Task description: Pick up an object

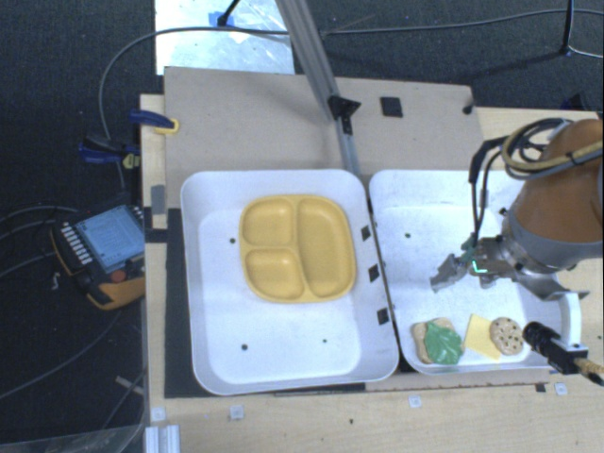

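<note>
Left bin (pixel 217 347) holds one yellow divided plate (pixel 297 248). Right bin (pixel 415 206) holds three toy foods at lower right — green piece (pixel 441 343), cheese wedge (pixel 481 336), cookie (pixel 507 334). Pincer (pixel 451 274) hovers above them — its opening unclear.

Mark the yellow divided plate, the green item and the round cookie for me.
yellow divided plate (pixel 298 248), camera view, on its centre ridge.
green item (pixel 443 343), camera view, on its middle.
round cookie (pixel 507 335), camera view, on its face.

Grey arm (pixel 557 243) (orange band, black cables)
</note>
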